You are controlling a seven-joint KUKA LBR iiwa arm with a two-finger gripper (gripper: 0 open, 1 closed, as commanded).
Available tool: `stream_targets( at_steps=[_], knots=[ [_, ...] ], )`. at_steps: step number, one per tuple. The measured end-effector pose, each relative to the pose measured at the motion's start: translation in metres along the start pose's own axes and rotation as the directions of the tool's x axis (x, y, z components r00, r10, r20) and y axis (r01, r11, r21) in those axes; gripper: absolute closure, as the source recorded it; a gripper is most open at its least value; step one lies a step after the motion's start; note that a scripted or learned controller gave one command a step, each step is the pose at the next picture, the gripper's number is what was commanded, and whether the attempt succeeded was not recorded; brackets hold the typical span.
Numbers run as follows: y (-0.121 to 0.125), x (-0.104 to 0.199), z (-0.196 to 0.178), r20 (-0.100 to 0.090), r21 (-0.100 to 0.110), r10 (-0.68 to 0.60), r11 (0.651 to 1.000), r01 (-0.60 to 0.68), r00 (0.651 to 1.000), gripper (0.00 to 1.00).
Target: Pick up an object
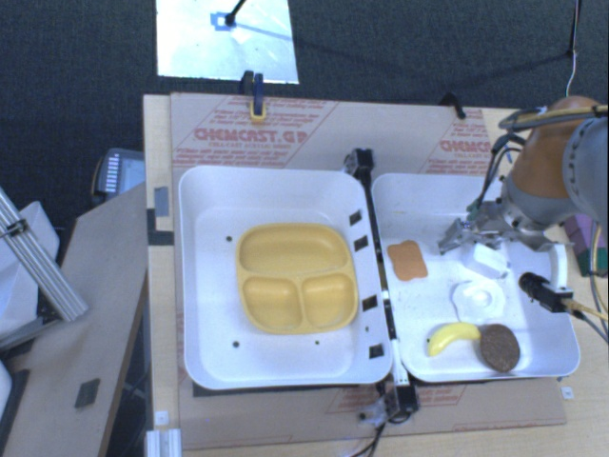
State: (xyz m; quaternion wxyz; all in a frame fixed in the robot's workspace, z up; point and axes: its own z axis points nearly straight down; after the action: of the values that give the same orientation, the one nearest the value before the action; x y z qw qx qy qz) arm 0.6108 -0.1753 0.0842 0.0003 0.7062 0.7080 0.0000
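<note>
Nearest thing: a white block lies in my right bin, just under my pincer, and I cannot tell whether I touch it.
Other pickable things: an orange slice of toast lies flat toward the bin's left side; a white fried egg sits just below the block; a yellow banana lies near the front wall; a round brown cookie rests just beside the banana's right end, close enough that they may touch.
What crowds me: the egg and the block lie near each other beneath my wrist; the toast is apart from them; a black part of my rig hangs over the right rim beside the egg.
Left bin: it holds a yellow tray with three compartments, lying flat near the middle.
Divider: black clips run down the seam where the two bins meet.
Beneath it all: a board with red lettering carries both bins.
My pincer: it is low over the upper middle of the right bin; nothing shows between the fingers, and whether they are parted or closed I cannot tell.
</note>
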Motion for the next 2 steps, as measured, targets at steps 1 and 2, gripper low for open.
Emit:
stream_targets(
  at_steps=[1, 2],
  knots=[
    [0.001, 0.000, -0.012, 0.001, -0.004, -0.001, 1.000, 0.001, 1.000, 1.00],
    [0.010, -0.007, -0.071, 0.002, -0.007, -0.001, 1.000, 0.001, 1.000, 1.00]
  ],
)
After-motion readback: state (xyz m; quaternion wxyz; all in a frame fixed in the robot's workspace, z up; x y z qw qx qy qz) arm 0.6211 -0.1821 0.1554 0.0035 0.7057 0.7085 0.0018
